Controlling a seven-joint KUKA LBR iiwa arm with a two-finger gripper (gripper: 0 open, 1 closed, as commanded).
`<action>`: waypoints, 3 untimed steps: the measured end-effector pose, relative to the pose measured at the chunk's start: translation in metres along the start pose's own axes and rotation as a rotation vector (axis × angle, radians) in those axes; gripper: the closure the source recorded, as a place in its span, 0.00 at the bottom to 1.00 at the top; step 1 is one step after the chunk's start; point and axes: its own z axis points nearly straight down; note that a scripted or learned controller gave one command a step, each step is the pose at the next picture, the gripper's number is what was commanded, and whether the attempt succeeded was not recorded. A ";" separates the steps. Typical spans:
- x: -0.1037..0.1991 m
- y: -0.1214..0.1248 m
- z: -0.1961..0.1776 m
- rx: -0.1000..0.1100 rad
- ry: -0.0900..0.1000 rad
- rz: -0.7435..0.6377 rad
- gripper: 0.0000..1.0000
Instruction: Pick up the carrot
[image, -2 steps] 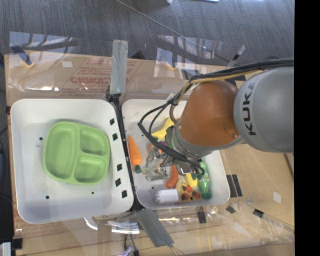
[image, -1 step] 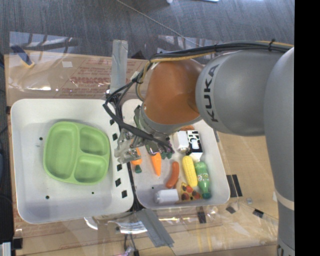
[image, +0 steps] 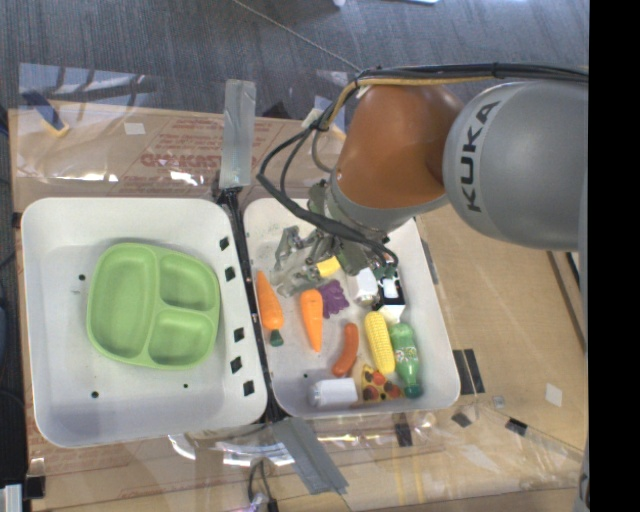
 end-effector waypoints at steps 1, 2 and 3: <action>0.081 -0.052 -0.087 0.005 -0.004 -0.140 1.00; 0.013 0.036 0.026 -0.004 0.006 0.172 1.00; -0.001 0.002 -0.015 0.000 -0.002 -0.088 1.00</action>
